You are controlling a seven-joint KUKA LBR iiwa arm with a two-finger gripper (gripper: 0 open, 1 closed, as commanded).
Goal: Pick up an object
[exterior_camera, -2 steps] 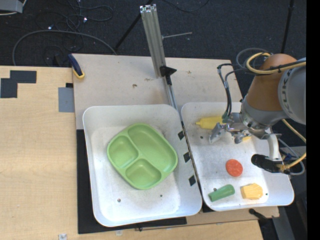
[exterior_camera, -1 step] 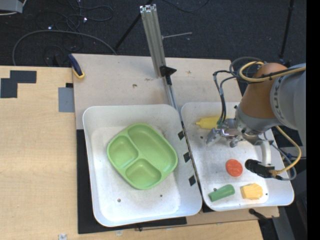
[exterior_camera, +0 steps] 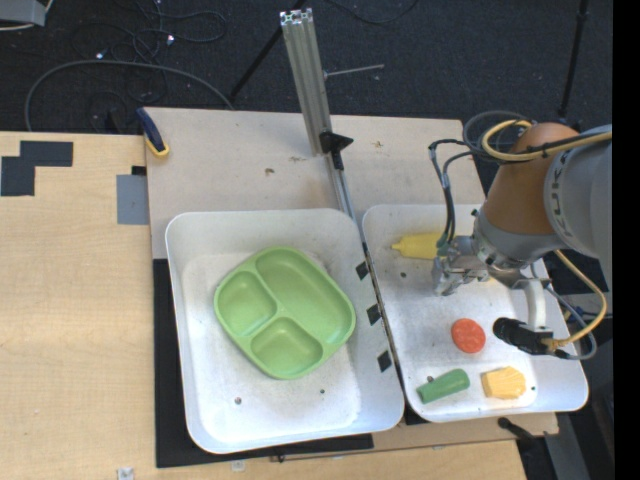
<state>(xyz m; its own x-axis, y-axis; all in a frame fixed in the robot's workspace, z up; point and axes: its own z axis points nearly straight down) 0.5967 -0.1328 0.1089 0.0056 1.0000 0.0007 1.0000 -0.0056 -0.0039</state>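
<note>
Four loose objs: all lie in the view-right bin (exterior_camera: 420, 313), none is lifted.
Yellow long piece (exterior_camera: 414, 246): far end of that bin, by its view-left wall; lies flat, just view-left of the gripper; can't tell if they touch.
Red round obj (exterior_camera: 468, 335): mid bin, nearer the cam than the gripper, apart from it.
Green block (exterior_camera: 443, 385): near edge of the bin, lies at a slant, below-left of the red one.
Yellow block (exterior_camera: 503, 382): near edge too, just view-right of the green block, not touching it.
Gripper (exterior_camera: 455, 278): low over the bin floor, between the yellow long piece and the red obj; nothing seen gripped.
Grip state: can't tell, too small and dark at the tip.
Arm (exterior_camera: 520, 203): comes in from view-right, orange band above the wrist, grey link behind; yellow cables loop round it.
View-left bin (exterior_camera: 200, 388): touches the right bin along one side; three black clips (exterior_camera: 373, 314) sit on the seam.
Green plate (exterior_camera: 284, 311): three compartments, flat, about mid of the left bin, turned at an angle.
Metal post (exterior_camera: 307, 78): upright-ish profile rising from the bench (exterior_camera: 240, 158) behind the seam.
Blue-yellow tool (exterior_camera: 152, 133): on the bench's far view-left corner.
Wood tabletop (exterior_camera: 70, 318): view-left of the bench.
</note>
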